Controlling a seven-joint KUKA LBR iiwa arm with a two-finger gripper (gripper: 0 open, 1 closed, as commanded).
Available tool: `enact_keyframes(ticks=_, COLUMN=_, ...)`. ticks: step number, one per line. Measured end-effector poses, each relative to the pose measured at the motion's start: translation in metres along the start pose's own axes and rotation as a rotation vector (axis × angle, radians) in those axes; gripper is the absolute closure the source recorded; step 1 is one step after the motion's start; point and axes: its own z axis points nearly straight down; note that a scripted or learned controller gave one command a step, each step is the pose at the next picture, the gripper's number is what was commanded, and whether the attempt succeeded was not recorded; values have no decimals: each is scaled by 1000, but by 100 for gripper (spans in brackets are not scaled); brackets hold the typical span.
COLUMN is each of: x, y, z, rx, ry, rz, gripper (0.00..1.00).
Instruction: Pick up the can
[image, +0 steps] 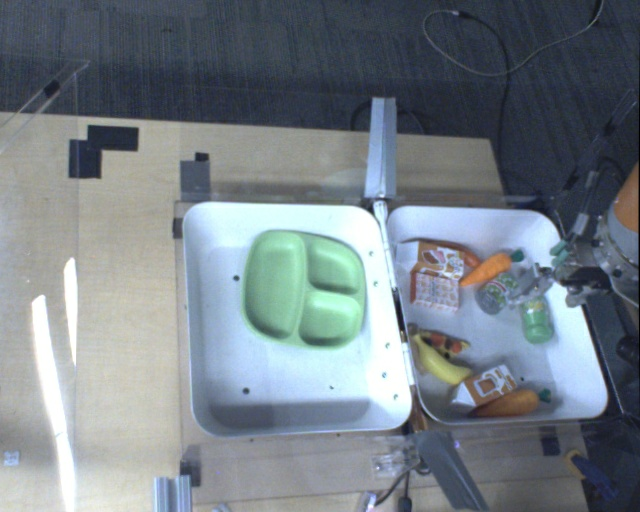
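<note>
Near the right bin's (590, 390) centre, the can (493, 297) stands end-up; tool (568, 268) state unclear.

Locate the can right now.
The can lies in the right bin, upper middle, just below the carrot and left of the green bottle.
</note>
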Motion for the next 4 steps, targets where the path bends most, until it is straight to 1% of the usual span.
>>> enact_keyframes(ticks=1, x=57, y=3, z=-34, rx=-5, ry=-1, rz=-151, gripper=0)
enact_keyframes(ticks=2, x=48, y=-19, z=108, rx=0, ry=0, rz=-86, gripper=0)
enact_keyframes(ticks=3, x=70, y=-17, z=71, rx=-4, ry=-1, rz=-262, gripper=0)
enact_keyframes(ticks=4, x=13, y=46, z=31, rx=-4, ry=-2, rz=-277, gripper=0)
